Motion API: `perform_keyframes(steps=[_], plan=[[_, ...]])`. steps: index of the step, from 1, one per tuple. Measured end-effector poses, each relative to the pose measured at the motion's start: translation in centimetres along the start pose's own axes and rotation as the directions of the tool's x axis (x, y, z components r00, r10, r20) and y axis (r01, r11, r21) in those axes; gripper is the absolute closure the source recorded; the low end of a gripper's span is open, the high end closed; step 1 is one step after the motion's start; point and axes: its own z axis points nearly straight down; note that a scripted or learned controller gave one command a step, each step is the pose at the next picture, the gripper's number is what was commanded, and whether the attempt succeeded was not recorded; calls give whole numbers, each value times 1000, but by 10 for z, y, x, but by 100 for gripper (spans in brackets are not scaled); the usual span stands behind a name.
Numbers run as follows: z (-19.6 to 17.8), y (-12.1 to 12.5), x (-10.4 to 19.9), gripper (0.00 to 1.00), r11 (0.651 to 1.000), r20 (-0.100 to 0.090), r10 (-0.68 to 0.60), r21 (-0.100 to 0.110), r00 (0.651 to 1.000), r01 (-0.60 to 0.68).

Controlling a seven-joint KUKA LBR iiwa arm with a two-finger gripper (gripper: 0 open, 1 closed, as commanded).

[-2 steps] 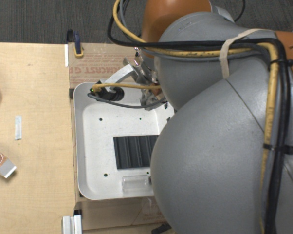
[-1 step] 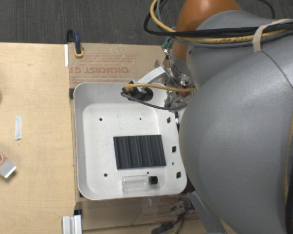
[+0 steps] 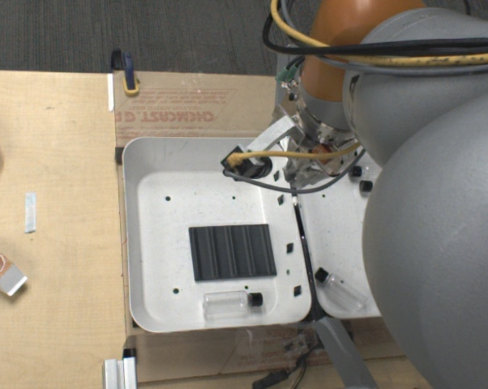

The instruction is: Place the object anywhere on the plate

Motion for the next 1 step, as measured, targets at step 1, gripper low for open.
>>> perform_keyframes(steps=[1], plan=[[76,-21,6,100,1000,1,7,0,1000,-7]])
